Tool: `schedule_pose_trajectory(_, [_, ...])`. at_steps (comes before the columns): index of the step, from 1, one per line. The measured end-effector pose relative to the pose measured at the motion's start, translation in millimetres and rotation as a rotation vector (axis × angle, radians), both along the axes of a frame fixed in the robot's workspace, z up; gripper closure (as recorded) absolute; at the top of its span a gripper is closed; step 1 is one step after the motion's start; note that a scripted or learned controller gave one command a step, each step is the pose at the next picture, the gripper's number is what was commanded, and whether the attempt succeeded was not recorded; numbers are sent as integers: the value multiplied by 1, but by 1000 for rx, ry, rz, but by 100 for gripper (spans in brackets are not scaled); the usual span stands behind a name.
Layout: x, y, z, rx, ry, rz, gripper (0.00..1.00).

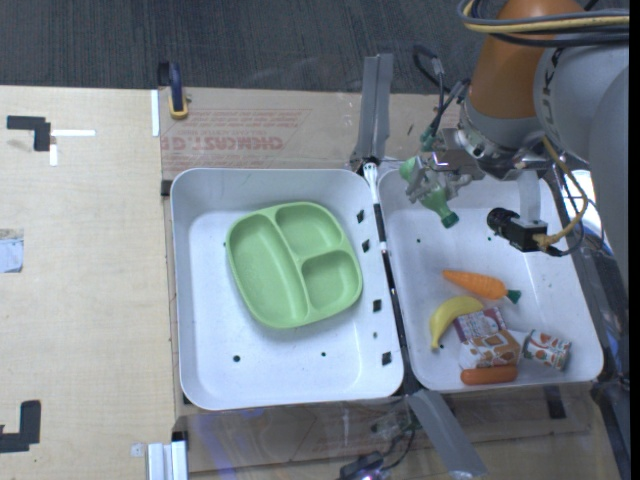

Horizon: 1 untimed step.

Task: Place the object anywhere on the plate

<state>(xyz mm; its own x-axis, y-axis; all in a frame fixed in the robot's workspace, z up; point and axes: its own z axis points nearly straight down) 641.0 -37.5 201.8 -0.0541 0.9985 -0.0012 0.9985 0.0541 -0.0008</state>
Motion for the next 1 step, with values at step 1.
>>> schedule_pose_trajectory(1, [-53,54,-2,1,-2,319,100])
